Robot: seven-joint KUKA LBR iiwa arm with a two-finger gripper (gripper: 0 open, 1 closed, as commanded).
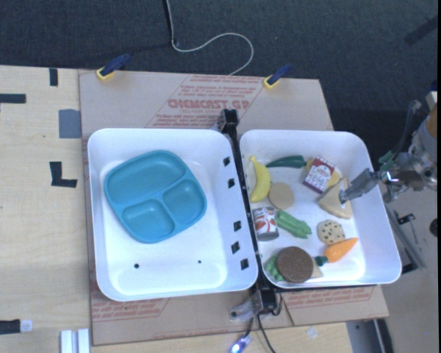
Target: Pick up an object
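- The pale yellow cheese wedge (336, 201) lies in the right bin (375, 248), near its right wall
- The gripper (348, 193) reaches in from the right, low, touching the wedge; its opening I cannot tell

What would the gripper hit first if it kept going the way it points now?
Probably the yellow cheese wedge: the gripper points leftward into the right bin, its tip right at the wedge's edge. The red-and-white carton lies just beyond. Height above the wedge is unclear from this slanted view.

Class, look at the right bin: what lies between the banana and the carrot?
In the camera view, a green pea pod lies between the banana and the carrot.
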